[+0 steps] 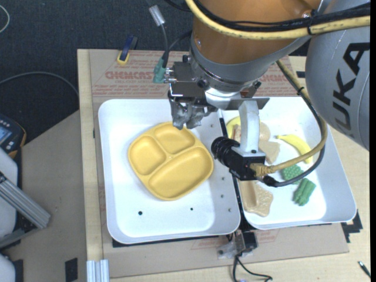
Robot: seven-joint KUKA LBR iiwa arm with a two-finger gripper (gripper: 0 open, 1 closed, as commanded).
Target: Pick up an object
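Right bin [335, 175] contents partly arm-hidden.

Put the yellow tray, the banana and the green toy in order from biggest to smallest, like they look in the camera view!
1. Yellow divided tray, by far the biggest, in the left bin.
2. Banana in the right bin, though the cable hides part of it.
3. Green toy, looking slightly smaller than the banana.

Big glossy orange band [258, 10] wraps the grey arm [343, 63]; black "KUKA" lettering runs along its grey casing. A yellow hose [311, 151] and black cables loop around the dark metal gripper [187, 117].
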